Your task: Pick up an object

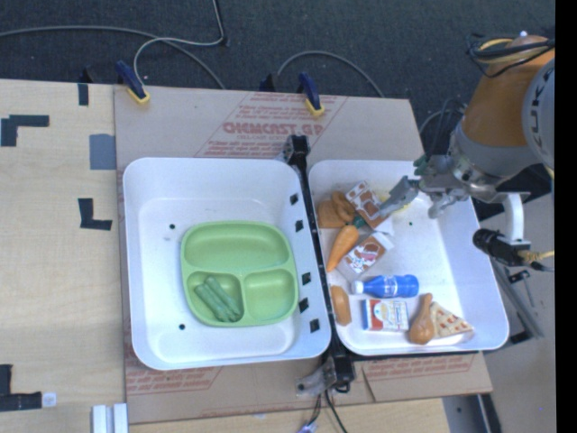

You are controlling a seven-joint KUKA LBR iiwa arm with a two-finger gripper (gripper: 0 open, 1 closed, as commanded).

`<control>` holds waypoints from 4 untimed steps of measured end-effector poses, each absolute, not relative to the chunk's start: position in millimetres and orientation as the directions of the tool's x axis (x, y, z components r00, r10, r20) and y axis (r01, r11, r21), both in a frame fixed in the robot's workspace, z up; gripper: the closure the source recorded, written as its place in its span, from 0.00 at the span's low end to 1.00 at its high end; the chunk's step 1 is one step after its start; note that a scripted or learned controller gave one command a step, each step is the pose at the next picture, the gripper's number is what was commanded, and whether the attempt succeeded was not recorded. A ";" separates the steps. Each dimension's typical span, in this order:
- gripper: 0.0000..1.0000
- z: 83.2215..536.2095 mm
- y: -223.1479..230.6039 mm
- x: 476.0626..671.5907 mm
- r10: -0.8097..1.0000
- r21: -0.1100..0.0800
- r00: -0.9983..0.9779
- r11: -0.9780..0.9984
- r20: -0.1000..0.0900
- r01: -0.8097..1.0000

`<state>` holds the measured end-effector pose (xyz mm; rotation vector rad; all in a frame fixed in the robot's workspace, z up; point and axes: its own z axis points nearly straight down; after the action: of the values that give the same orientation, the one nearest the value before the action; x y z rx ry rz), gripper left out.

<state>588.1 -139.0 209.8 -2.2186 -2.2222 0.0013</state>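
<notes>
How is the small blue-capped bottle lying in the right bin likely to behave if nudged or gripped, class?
The small blue-capped bottle lies on its side, so it may well roll when pushed. Its rounded, smooth-looking body could slip between fingers. It looks small and probably light, so a nudge might shift it easily.

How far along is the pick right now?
Early stage. Done: the gripper is over the right bin, its fingers spread, near the small packets. In hand: nothing sits between its fingers. Left: closing on an item and lifting it; the carrot and blue bottle lie untouched.
</notes>
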 end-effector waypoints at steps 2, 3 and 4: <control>0.00 92.2 -93.3 668.7 1.000 -0.014 0.001 -0.001 0.006 1.000; 0.00 92.3 -97.9 649.2 1.000 0.017 -0.002 0.002 -0.001 1.000; 1.00 103.0 -97.2 649.8 1.000 0.017 -0.004 0.004 0.000 1.000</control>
<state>649.8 -97.2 103.0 -2.2259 -2.2343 -0.0188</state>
